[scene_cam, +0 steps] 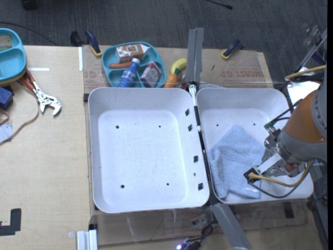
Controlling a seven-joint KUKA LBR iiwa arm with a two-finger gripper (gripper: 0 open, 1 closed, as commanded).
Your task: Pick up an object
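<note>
Right bin (244, 91): grey-blue cloth (234, 155) lies crumpled on its floor, covering the near half from about the middle to the near wall and reaching close to the wall shared with the left bin (135, 90). Cloth is the only loose thing in either bin.

Arm (304, 132) comes in over the right bin's right rim, orange band above the wrist. Gripper (270, 155) is low inside the right bin, at the cloth's right edge, near the bin's near right corner. It looks to be at or just over the cloth; contact cannot be told. Gripper wide or narrow: cannot tell, wrist parts block it. Nothing visibly held.

Left bin sits just beside the right bin, walls touching along the middle.

Worktop (41, 165), far edge, behind the left bin: teal tray (110, 71) with a blue bottle (128, 73), a small box (130, 51) and a dark packet (150, 76). Banana (178, 65) just right of the tray, behind the seam between the bins.

Worktop left side: wrench (47, 102) lying flat, well apart from the bins. Second teal tray (11, 56) at the far left edge, partly cut off.
</note>
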